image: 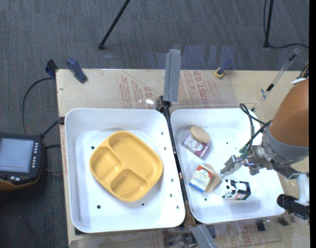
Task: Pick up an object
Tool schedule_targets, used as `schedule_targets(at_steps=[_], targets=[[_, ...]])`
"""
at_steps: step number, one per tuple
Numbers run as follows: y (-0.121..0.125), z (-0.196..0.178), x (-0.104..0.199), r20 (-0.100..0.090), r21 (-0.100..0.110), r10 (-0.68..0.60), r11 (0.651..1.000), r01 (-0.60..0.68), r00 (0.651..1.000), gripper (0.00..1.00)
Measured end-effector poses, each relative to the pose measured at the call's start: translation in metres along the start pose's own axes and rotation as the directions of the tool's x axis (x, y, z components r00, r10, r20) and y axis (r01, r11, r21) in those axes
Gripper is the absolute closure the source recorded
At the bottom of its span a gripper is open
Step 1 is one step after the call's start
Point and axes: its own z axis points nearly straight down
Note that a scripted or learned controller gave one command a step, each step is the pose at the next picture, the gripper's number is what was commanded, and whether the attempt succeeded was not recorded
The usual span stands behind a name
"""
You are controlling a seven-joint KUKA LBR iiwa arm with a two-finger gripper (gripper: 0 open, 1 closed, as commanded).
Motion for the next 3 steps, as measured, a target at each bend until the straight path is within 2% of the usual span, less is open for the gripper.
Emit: schedule_targets(at_steps=[1,2,3], targets=[[0.041,0.120,-0.050,0.003,-0.015,-0.038,0.999,0.038,0.999,0.00],[0.040,0.112,-0.052,-0.002,-0.011,-0.029,1.000,0.029,1.000,1.00],[0.009,0.126,-0.097,-0.002,0.000,0.274,0.962,-0.274,0.962,1.00]])
